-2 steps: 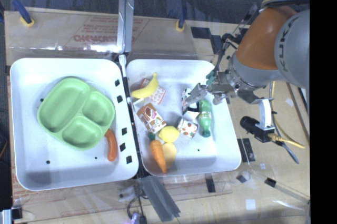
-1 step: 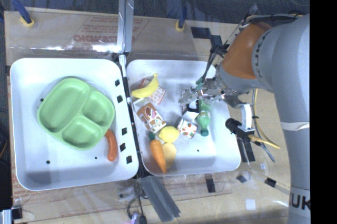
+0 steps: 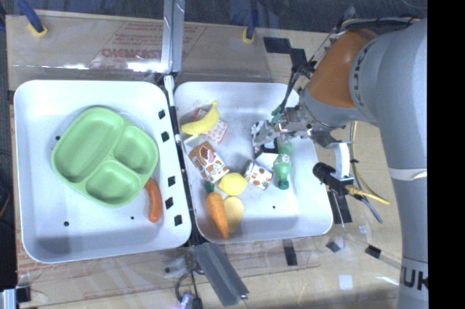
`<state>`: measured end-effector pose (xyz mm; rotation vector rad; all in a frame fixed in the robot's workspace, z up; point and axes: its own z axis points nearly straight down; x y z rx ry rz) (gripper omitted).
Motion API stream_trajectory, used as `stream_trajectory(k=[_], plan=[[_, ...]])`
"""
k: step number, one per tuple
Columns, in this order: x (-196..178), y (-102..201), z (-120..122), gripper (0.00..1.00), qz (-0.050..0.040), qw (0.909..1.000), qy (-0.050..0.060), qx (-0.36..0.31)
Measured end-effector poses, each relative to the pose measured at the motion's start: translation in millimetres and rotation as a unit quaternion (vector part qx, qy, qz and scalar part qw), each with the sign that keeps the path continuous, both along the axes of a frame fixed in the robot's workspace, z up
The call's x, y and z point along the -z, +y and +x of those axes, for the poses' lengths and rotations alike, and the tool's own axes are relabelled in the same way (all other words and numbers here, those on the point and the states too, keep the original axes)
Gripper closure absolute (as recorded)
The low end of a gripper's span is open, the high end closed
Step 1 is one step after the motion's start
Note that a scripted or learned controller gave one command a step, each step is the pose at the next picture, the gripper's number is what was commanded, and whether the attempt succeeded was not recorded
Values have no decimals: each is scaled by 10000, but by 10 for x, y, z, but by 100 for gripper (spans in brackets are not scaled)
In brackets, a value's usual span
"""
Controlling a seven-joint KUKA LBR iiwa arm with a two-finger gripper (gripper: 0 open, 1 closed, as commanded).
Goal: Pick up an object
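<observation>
Green and upright-looking, the small bottle (image 3: 282, 168) is standing in the right bin (image 3: 305, 217), just below my gripper (image 3: 270, 133) in the camera view, its long axis running toward me. I am hovering over the bin's right half; whether my gripper is spread or closed, I cannot tell. Nothing is visibly caught in it. The wrapped carton (image 3: 258, 175) is lying just beside the bottle.

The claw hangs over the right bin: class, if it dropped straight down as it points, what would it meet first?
Probably the green bottle, which lies right under the claw. The small carton sits just beside it. Depth is hard to judge from this slanted view.
</observation>
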<state>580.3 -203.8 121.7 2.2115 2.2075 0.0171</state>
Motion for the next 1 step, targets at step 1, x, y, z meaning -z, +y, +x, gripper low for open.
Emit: stream_trajectory(k=[1], plan=[[-1134, 204, 73, 100, 32, 9936, 107, 1125]])
